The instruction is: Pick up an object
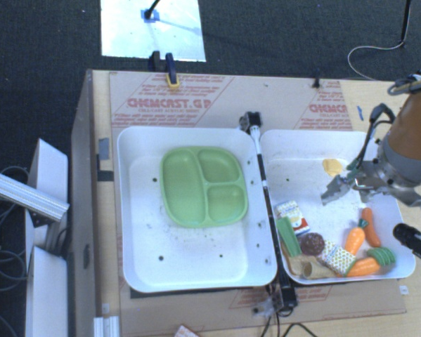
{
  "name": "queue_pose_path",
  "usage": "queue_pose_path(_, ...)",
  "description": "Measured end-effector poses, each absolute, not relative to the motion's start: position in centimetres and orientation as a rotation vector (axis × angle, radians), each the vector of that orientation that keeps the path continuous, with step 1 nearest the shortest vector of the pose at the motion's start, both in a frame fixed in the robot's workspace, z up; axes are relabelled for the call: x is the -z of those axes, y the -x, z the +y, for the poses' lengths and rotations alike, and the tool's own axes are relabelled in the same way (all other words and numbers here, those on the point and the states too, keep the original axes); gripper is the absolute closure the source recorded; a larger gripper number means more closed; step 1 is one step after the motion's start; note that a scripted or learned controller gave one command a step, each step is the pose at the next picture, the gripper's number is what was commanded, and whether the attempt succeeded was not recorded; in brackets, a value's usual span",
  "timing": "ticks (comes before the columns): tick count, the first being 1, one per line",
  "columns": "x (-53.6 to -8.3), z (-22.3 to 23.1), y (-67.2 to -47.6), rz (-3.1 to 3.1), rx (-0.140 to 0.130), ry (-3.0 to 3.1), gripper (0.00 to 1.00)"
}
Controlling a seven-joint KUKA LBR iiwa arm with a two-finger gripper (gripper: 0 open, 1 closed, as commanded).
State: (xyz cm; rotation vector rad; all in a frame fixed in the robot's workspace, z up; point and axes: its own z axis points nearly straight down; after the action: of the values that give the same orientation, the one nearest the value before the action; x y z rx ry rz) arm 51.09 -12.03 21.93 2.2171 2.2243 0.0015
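Hand (334, 191) over right bin (294, 146), finger spread unclear, holding nothing visible, toys (337, 248) below.

Grey arm (407, 146) slants in, fingers (334, 190) lowered.

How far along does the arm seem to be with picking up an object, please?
Done: the gripper is already over the right bin, near the yellow piece. In hand: nothing visibly sits between its fingers. Left: the grasp and lift; the carrots and other toys lie at the bin's near edge, and the green plate is in the left bin.
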Motion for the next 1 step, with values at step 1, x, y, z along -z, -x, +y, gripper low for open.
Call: queue_pose_path(1,-8.81,-15.36,-48.57,2.223,0.001,-2.221,0.0)
